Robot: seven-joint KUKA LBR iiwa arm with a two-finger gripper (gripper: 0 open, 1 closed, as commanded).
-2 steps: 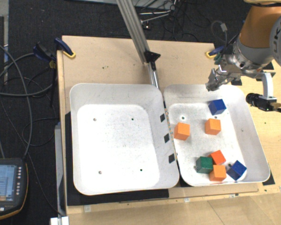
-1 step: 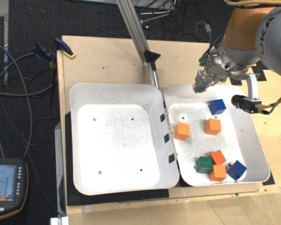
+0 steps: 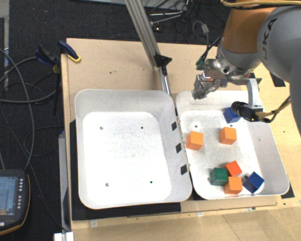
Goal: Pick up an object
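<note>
Over the right bin's far rim my gripper hangs, too blurred to read. Below lie orange cubes, a green one and a blue; another blue sits half-hidden by my wrist gear.

The left bin offers open floor throughout. In the right bin, blocks crowd the near right corner, while two orange blocks stand apart mid-floor with a passable gap between.
</note>
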